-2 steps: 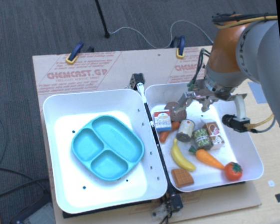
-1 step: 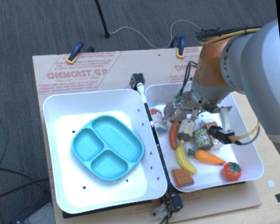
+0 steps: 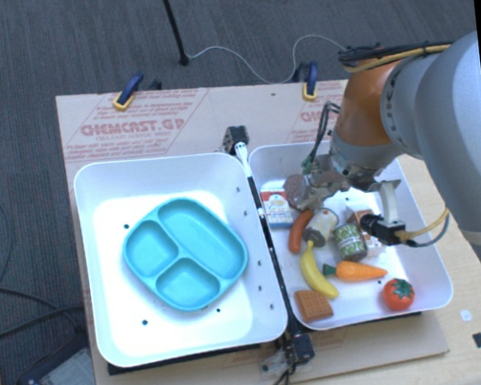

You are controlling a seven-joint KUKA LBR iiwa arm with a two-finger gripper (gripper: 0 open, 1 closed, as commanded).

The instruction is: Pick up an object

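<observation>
My gripper (image 3: 308, 190) hangs low over the upper left part of the right bin (image 3: 433, 295), just above a white-and-red carton (image 3: 275, 207) and an orange sausage (image 3: 297, 233). Toy food lies in this bin: a white cylinder (image 3: 323, 220), a green can (image 3: 348, 241), a yellow banana (image 3: 316, 275), a carrot (image 3: 360, 270), a red tomato (image 3: 398, 294) and a brown waffle square (image 3: 313, 305). The gripper's body hides whatever lies right under it.
The left bin (image 3: 118, 331) holds a blue divided plate (image 3: 184, 252). A black bracket (image 3: 236, 136) sits at the top of the wall between the bins. Two clamps (image 3: 128, 91) (image 3: 310, 83) pin the board's far edge. The arm (image 3: 369, 112) covers the right bin's upper right.
</observation>
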